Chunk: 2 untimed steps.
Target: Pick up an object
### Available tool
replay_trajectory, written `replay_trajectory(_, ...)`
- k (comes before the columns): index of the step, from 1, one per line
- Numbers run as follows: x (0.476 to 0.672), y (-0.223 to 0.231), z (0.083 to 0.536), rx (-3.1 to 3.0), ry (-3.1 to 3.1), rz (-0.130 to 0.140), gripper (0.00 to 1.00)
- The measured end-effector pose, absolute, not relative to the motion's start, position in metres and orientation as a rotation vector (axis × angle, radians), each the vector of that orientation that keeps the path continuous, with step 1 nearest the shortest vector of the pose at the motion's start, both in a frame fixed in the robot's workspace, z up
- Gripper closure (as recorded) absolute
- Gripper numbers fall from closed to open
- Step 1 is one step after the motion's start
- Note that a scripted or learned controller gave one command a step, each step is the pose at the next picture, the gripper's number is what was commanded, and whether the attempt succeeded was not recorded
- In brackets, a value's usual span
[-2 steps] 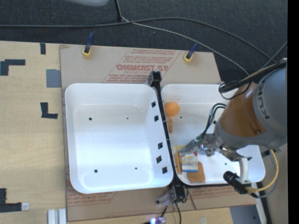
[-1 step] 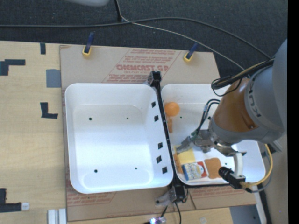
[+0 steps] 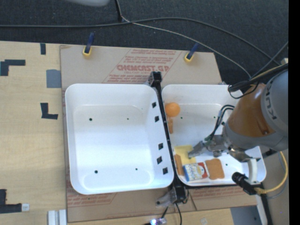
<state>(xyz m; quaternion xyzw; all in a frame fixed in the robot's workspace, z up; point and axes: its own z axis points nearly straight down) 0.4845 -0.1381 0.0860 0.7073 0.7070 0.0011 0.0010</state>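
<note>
Gripper (image 3: pixel 196 148) hangs low over the yellow block (image 3: pixel 183 151) in the right bin (image 3: pixel 197 92), finger spread impossible to tell, while "CHEMCAST GP" reads red on the cardboard sheet (image 3: pixel 140 65).

The pincer (image 3: pixel 199 148) hangs low inside the right bin (image 3: pixel 197 92). Just beneath its tip lies a flat block (image 3: pixel 183 151); nearer the front wall sit a small carton (image 3: pixel 194 171) and a flat biscuit (image 3: pixel 215 168). A ball (image 3: pixel 172 109) rests behind it. The left bin (image 3: pixel 112 137) lies to its left on the desk (image 3: pixel 28 125).
</note>
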Motion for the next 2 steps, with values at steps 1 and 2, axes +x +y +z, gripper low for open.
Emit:
replay_trajectory(1, 0.548, -0.091, 0.085, 2.211, 2.226, 0.004, 0.00)
replay_trajectory(2, 0.623, -0.102, 0.132, 2.212, 2.220, 0.006, 0.00)
